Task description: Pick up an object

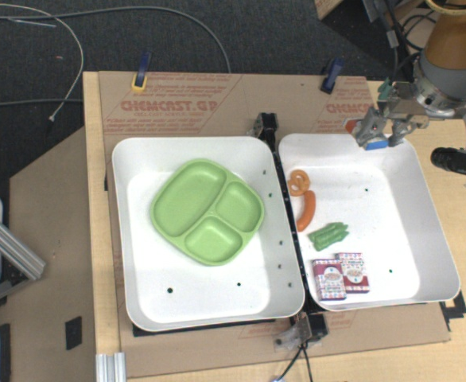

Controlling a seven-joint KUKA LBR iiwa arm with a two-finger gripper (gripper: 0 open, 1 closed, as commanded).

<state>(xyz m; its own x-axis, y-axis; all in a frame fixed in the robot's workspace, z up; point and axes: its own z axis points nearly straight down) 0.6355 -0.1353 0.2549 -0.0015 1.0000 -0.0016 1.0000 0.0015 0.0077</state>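
Observation:
The right bin (408, 213) holds an orange ring (299, 181), an orange-red sausage-shaped piece (305, 210), a green lumpy piece (329, 235) and a red-and-white patterned packet (341, 276), all toward its left side. My gripper (382, 130) hangs over the far rim of the right bin, well away from these objects. A small blue bit (378, 143) shows at its lower end and a red bit (351, 124) just to its left; I cannot tell whether either is an object.
A green three-compartment plate (207, 212) lies in the middle of the left bin (137, 277). Blue clamps (141, 69) (332, 76) hold the cardboard at the bench's far edge. A black clip (266, 126) sits between the bins.

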